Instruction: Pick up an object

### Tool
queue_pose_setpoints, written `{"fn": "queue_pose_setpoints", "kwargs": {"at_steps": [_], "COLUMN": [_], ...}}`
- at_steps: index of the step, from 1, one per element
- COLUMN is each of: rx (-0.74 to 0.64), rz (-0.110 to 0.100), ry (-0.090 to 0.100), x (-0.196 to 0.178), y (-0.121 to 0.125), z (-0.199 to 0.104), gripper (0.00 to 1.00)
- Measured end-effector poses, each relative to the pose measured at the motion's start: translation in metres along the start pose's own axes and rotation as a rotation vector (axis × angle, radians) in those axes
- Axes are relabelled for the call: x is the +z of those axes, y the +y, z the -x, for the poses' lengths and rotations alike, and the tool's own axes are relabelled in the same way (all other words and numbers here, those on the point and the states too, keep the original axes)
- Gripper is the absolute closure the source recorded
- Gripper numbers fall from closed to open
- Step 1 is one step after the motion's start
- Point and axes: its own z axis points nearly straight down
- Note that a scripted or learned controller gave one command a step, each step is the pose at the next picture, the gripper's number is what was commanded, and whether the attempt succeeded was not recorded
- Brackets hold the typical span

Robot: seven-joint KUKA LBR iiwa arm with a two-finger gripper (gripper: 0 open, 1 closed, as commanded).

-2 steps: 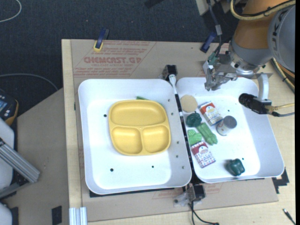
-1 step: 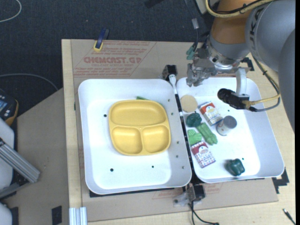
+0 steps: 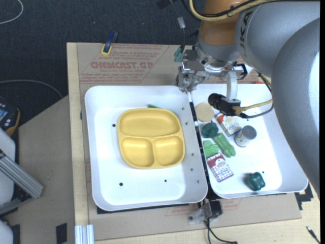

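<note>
My gripper [image 3: 187, 81] hangs over the far edge of the bins, right above the wall where the two meet. Nothing shows in it. The right bin [image 3: 274, 156] holds several small items: a tan disc [image 3: 203, 112], a dark green lump [image 3: 209, 131], two light green pieces [image 3: 211, 148] [image 3: 225, 145], a red and white packet [image 3: 220, 168], a small red and white bottle [image 3: 229, 124], a grey can [image 3: 247, 135] and a dark green pepper [image 3: 254, 181]. A yellow divided plate [image 3: 151, 138] lies in the left bin [image 3: 101, 156].
The grey arm and its orange band [image 3: 228, 4] cover the upper right and overhang the right bin's far side. A black fitting with a yellow cable [image 3: 223, 103] sits over the bin's far end. A thin green sliver [image 3: 154, 106] peeks out behind the plate.
</note>
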Motion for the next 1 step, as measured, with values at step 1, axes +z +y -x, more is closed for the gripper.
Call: {"fn": "queue_pose_setpoints", "kwargs": {"at_steps": [1], "rx": [0.005], "rz": [-0.007], "ry": [-0.001], "x": [0.0125], "y": [-0.0031], "z": [-0.0127], "gripper": [1.00]}}
